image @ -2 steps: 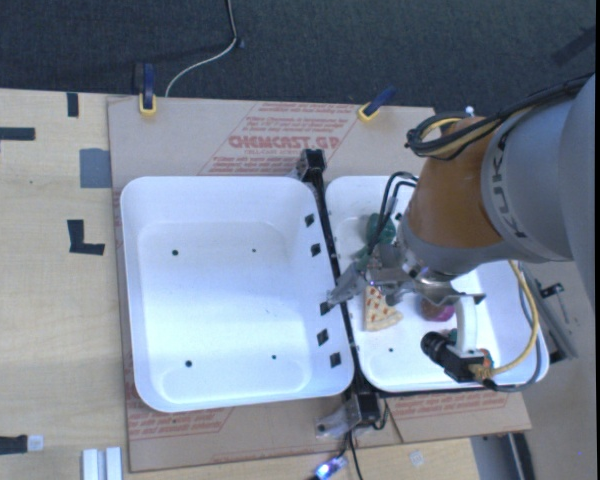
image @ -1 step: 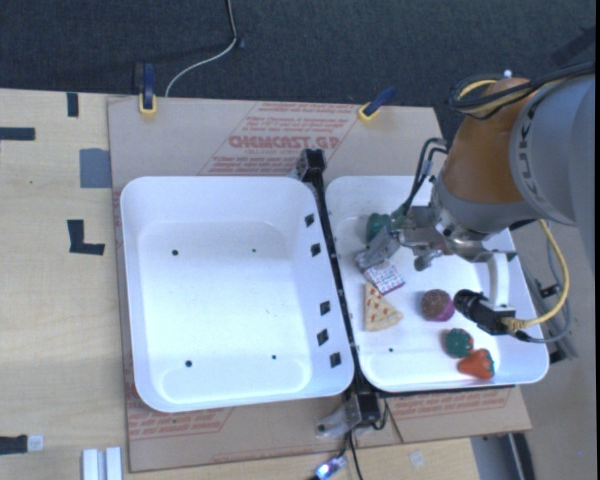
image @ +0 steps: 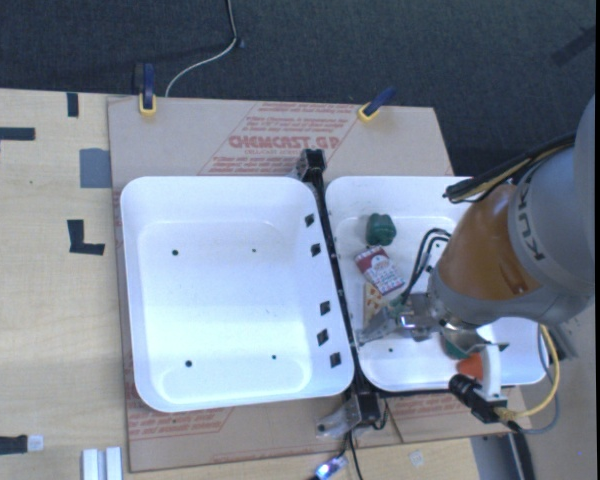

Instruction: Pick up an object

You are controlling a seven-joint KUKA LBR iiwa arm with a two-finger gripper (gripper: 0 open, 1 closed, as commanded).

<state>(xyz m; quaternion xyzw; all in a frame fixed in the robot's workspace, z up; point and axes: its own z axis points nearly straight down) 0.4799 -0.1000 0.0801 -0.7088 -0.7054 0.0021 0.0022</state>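
Observation:
My gripper [image: 385,320] is low in the right bin [image: 420,368], close to its left wall, at the end of the grey arm with the orange band [image: 485,253]. Just above it lies a small red-and-white packet [image: 380,269], and a yellowish piece [image: 373,306] sits right at the gripper. A dark green object [image: 381,228] rests farther back in the same bin. A green and an orange item [image: 466,351] peek out from under the wrist at the bin's front right. The wrist hides much of the bin's right half.
The left bin [image: 225,288] stands beside the right one, separated by a black divider with clips [image: 327,268]. Both rest on a cardboard sheet [image: 280,138] held by two clamps at the back. A cable runs across the dark floor behind.

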